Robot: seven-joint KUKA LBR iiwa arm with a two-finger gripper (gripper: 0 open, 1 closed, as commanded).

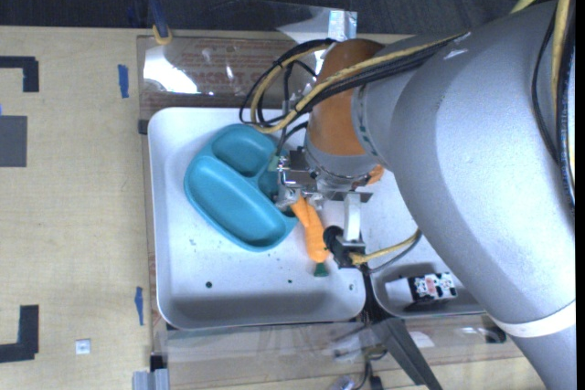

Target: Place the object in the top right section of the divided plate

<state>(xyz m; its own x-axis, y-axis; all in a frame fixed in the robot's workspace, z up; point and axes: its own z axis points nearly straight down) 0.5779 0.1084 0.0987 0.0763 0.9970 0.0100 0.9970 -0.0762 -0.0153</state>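
Placing: step in hand is getting the carrot point(313, 235) into the top right section of the divided plate point(233, 196); judged not done yet.
Carrot position: outside the plate, just beside its right rim, over the floor of the left bin point(183, 288). Orange end points up toward the gripper point(315, 201), green tip points toward the bin's near wall.
Grip: cannot tell. The wrist hardware sits right over the carrot's upper end and hides the contact, so I wouldn't count it as held.
Plate: teal, tilted diagonally in the bin. A small section up top and a long one below are plain. The part nearest the gripper is partly covered by the wrist.
How to do it well: confirm a real grasp before lifting. Take the carrot across its narrow width near the middle so it doesn't pivot. Lift clear of the plate rim, move up-left over the target section, lower and release close to the surface so it doesn't roll over a divider.
Risk: the plate is light-looking and loose, so a bump on the rim would likely shift it.
Counts: carrot 1; divided plate 1; plate sections clearly seen 2; bins 2, the right bin point(402, 304) mostly under the arm; small black-and-white item point(430, 286) in right bin 1; arm 1.
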